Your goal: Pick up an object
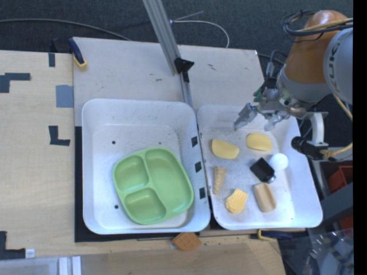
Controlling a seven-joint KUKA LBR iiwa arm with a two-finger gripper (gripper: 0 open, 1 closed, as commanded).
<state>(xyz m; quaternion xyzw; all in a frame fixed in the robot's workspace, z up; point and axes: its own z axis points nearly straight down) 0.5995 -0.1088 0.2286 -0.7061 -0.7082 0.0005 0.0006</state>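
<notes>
Two bins: left [92,153] holds green plate [152,185]; right [304,205] holds foods; claw [256,117] spread, grasping nothing.

— I'm seeing a pale green three-compartment plastic tray [152,185] sitting in the white left bin [92,125].

— I'm noticing yellow rounded pieces [225,149] and a black block [262,169].

A green divided plate [152,185] lies in the left bin [92,153].

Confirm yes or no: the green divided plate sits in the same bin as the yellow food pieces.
No. The green divided plate lies in the left bin, while the yellow food pieces lie in the right bin.
</notes>
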